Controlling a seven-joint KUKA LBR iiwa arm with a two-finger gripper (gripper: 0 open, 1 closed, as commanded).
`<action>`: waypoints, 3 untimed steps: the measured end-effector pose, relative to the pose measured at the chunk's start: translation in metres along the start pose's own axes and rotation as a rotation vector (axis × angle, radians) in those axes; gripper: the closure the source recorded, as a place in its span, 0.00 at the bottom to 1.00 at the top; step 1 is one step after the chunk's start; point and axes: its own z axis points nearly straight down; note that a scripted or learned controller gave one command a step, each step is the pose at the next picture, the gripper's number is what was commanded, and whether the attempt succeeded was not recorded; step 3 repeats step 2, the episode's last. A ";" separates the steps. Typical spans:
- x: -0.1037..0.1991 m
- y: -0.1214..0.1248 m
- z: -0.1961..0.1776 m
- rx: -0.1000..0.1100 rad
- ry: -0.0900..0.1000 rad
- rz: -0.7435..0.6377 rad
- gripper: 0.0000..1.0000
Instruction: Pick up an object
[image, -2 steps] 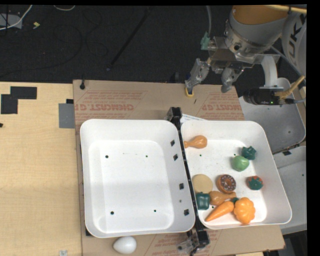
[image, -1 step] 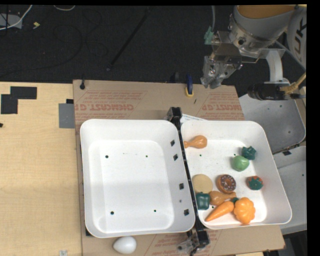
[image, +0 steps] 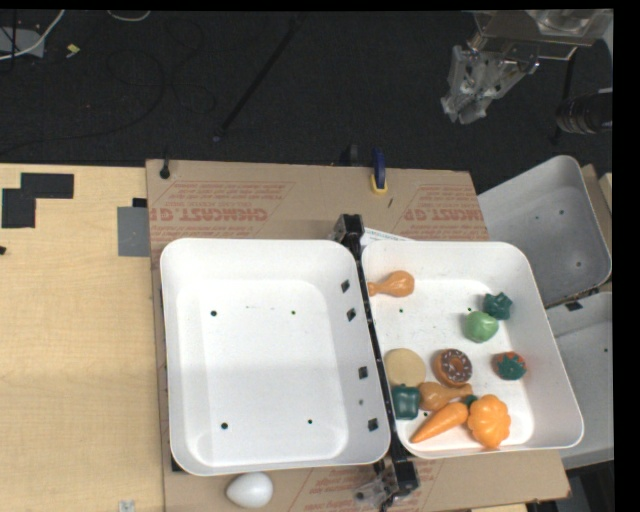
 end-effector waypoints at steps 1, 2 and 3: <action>0.001 0.000 0.006 0.011 0.000 -0.001 0.00; 0.053 0.000 0.007 0.010 0.002 0.000 0.00; 0.053 0.000 0.007 0.010 0.002 0.000 0.00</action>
